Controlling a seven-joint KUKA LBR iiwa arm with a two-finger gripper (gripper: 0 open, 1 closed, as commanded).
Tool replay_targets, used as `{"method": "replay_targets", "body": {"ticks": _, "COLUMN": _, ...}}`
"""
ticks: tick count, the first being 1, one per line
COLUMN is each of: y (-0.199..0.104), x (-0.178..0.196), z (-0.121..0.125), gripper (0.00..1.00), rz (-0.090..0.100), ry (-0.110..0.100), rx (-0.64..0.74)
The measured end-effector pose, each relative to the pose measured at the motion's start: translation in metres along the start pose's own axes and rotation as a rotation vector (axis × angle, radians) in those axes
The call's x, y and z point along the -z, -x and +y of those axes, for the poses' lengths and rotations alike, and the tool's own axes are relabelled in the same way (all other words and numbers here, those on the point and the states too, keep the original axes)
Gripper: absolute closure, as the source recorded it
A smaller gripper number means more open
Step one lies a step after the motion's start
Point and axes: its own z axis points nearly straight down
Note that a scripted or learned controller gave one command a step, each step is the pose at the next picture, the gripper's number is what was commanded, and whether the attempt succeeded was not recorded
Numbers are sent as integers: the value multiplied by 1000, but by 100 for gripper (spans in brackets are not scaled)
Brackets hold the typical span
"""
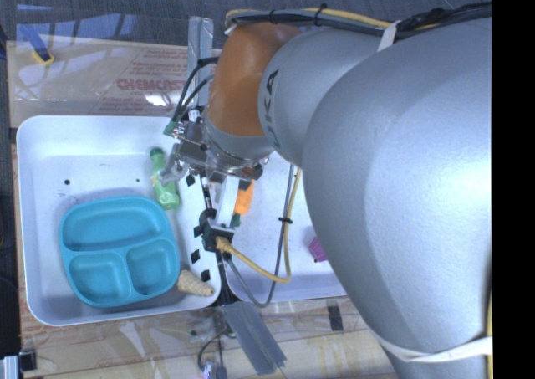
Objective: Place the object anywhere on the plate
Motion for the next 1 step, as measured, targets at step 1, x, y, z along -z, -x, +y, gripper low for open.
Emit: {"method": "replay_targets", "body": {"ticks": 1, "y": -1, "x": 9, "z": 0, "gripper": 100, "rz": -1, "ry": -3, "rx": 8}}
